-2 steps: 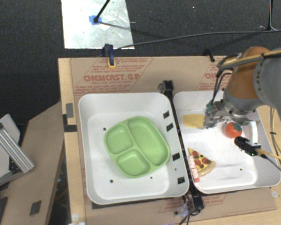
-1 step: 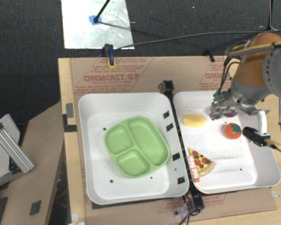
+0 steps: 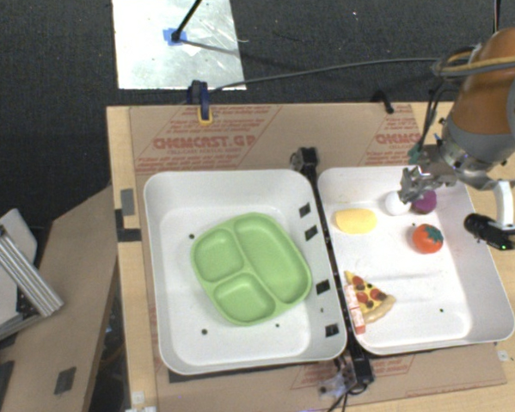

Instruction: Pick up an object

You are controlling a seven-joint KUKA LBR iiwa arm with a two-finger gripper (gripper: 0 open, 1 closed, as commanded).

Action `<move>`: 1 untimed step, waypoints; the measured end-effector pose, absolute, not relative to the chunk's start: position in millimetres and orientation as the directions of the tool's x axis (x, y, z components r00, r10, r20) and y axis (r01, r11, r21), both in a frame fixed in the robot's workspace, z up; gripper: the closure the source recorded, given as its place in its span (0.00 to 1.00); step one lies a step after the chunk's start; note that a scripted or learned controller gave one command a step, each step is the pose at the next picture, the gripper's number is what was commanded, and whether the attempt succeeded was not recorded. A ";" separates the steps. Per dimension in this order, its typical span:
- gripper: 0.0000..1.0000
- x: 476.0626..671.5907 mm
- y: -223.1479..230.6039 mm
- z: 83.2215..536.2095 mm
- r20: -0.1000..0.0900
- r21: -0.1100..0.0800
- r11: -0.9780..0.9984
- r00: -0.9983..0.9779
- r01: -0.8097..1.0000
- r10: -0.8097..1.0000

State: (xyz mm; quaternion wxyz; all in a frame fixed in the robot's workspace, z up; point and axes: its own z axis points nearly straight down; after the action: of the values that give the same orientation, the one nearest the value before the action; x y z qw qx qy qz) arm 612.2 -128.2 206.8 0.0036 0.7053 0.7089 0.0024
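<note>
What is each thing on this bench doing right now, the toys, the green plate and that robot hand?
Gripper: low over the right bin's far side, at the purple and white toys.
Purple toy: lying beside the gripper.
White toy: touching the purple toy.
Yellow toy: lying flat, untouched.
Tomato toy: resting apart.
Pizza slice: flat, near the divider.
Green plate: flat in left bin.

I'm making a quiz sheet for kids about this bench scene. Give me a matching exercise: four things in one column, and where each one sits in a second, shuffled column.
Things:
1. green tray
2. pizza slice
3. tomato
4. purple toy

Places:
A. right bin, near front edge, beside the divider
B. right under the pincer, at the back of the right bin
C. middle of the left bin
D. right bin, to the right of the yellow lump

Pairs: 1-C, 2-A, 3-D, 4-B
</note>
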 end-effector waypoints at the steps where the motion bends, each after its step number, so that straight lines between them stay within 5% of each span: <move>1: 1.00 611.6 -124.3 251.9 -0.001 0.007 0.006 -0.006 1.000 1.000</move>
State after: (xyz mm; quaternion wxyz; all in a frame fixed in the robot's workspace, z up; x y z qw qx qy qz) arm 611.6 -124.3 251.9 0.0029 0.7049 0.7093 0.0021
